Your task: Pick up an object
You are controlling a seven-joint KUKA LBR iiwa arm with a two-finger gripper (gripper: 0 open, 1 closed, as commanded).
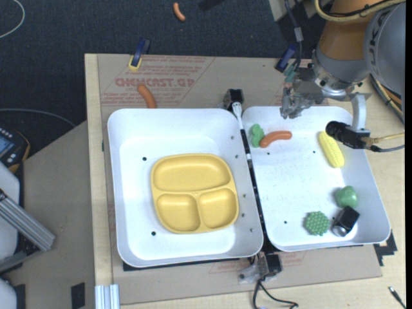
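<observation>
Gripper (291,113) hangs over the right bin (296,185) at about 11 o'clock of that bin, close to its far rim, at the end of the grey arm with its orange band. From this slant it is not possible to tell whether the claw is wide or narrow, and nothing is seen held in it.

Just below the gripper, toward 7 o'clock from it, an orange toy sausage (277,137) lies on the bin floor, apart from the claw. A small green toy vegetable (257,134) lies just beside the sausage's left end, at 9 o'clock of it, near the bin's left wall. A yellow toy corn cob (331,149) lies at 2 o'clock of the bin, well apart from the sausage. A smooth green toy (347,196) lies at 4 o'clock. At 5 o'clock a bumpy green toy (316,223) and a small black object (346,222) lie near each other, by the near rim.

The left bin (129,172) holds a yellow divided plate (193,172) at its middle, with one long compartment and two smaller ones. On the cardboard sheet (174,76) under the bins, at 12 o'clock of the left bin, lies a second orange sausage (147,96), with a blue and yellow clamp (138,55) beyond it at the sheet's far edge.
</observation>
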